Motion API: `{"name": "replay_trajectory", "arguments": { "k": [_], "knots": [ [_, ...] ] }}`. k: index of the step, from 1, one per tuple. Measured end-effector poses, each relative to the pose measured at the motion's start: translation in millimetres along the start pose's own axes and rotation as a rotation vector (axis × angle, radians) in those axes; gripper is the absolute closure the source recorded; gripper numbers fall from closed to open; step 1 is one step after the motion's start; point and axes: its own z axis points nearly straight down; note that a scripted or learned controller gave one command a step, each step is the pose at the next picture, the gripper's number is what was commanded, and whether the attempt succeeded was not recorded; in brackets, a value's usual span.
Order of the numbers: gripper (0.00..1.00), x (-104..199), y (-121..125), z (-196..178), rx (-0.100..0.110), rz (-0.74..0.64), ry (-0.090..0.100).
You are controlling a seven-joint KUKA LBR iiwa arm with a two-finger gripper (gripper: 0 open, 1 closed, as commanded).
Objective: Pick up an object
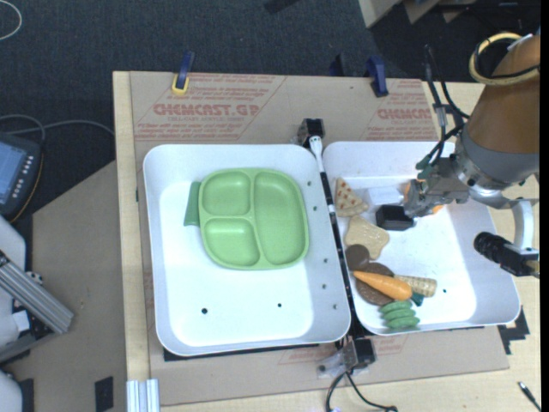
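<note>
Green ridged plastic pods (400, 315) lie at the near edge of the right white bin (480, 294), beside an orange plastic carrot (383, 284), brown discs and tan pieces. Left white bin (171, 256) holds a green three-compartment plastic plate (254, 218). Over the right bin's far part hangs the pincer (422, 197) (whether open or closed I cannot tell), near a small black object (395, 218).

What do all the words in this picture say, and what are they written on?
"CHEMCAST G P": red print on the brown board under the bins, behind the left bin. It repeats along the board.
The same red print behind the right bin is partly hidden; I cannot read it whole.
The smaller red lines above each are too blurred to read.
</note>
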Motion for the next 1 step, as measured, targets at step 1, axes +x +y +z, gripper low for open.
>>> {"name": "replay_trajectory", "arguments": {
  "k": [1],
  "knots": [
    [1.00,42.0,7.4,-4.4,-0.004,-0.001,-0.001]
  ]
}}
